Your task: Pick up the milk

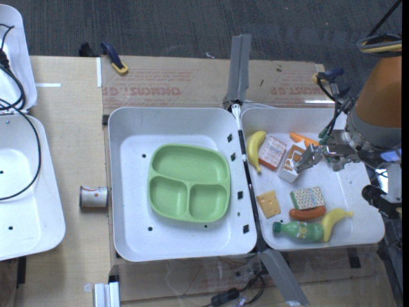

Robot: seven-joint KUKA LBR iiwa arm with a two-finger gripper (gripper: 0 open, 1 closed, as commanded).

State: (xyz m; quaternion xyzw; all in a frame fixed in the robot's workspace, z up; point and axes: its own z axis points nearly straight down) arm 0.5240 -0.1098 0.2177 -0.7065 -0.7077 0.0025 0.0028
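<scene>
Gripper (311, 158) low in right bin (364, 232), fingers spread, touching milk (293, 162). Milk: small white-and-orange carton, tilted, upper middle of right bin. Left bin (128, 171): green divided plate (189, 183), nothing else. Right bin, left to right: banana (255, 149), red-and-white box (273, 153), cheese slice (269, 203), green bottle (298, 230), second banana (335, 221).
</scene>
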